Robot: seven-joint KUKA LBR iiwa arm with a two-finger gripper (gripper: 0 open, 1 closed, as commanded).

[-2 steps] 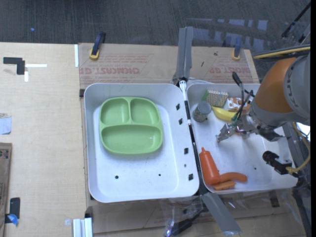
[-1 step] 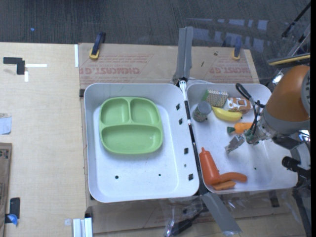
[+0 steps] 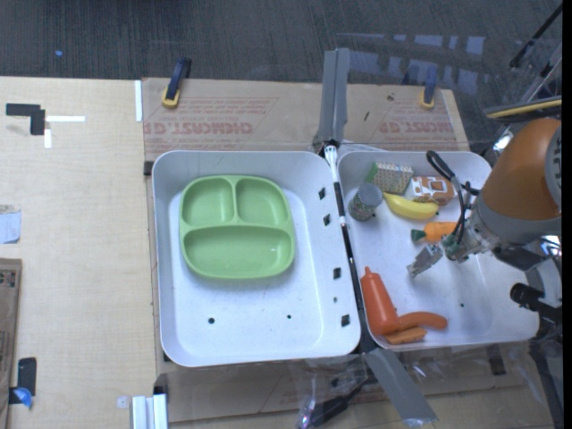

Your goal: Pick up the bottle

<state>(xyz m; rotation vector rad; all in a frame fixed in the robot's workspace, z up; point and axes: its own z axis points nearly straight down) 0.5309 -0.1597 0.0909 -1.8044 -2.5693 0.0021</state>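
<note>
From above, two white bins sit side by side on the bench. The left bin (image 3: pixel 170 266) holds one green plate (image 3: pixel 237 227) with three parts. The right bin (image 3: pixel 500 324) holds the rest.

One orange bottle (image 3: pixel 379 300) lies on its side near the right bin's left wall, toward the front edge. Its long side runs front to back, a bit slanted, and its small cap end points to the back.

Just beside it, along the front edge, lie two carrots (image 3: pixel 413 325). Near the back edge are one yellow banana (image 3: pixel 409 206), one grey cup (image 3: pixel 364 204), one speckled sponge (image 3: pixel 392 178) and one snack packet (image 3: pixel 432 188).

The gripper (image 3: pixel 427 259) hangs over the middle of the right bin, apart from the bottle. Whether its grip is spread or closed cannot be told.
</note>
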